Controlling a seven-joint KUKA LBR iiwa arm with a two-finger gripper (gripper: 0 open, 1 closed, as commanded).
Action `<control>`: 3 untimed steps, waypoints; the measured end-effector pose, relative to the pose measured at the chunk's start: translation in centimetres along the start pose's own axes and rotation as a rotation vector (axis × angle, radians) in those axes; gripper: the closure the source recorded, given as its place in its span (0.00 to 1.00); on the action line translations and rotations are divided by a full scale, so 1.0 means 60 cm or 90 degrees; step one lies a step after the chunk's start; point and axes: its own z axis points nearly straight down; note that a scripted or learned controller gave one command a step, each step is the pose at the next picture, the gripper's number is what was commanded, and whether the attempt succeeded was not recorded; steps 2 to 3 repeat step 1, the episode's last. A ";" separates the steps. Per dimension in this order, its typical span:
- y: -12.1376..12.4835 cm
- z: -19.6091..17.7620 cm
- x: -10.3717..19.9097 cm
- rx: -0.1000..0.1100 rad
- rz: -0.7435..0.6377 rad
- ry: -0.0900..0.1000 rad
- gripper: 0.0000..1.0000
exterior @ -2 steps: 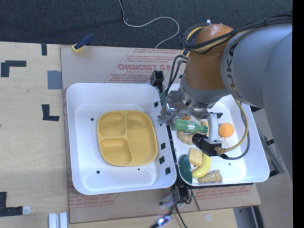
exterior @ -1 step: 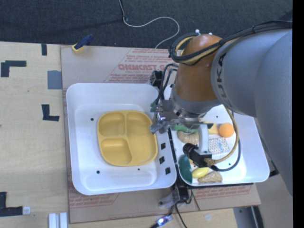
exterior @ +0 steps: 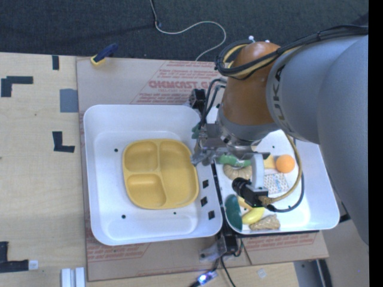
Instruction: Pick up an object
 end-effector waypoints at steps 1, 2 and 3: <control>-0.004 -0.034 -0.002 -0.001 0.000 0.001 1.00; -0.004 -0.034 -0.002 -0.001 0.000 0.001 1.00; -0.004 -0.034 -0.002 -0.001 0.000 0.001 1.00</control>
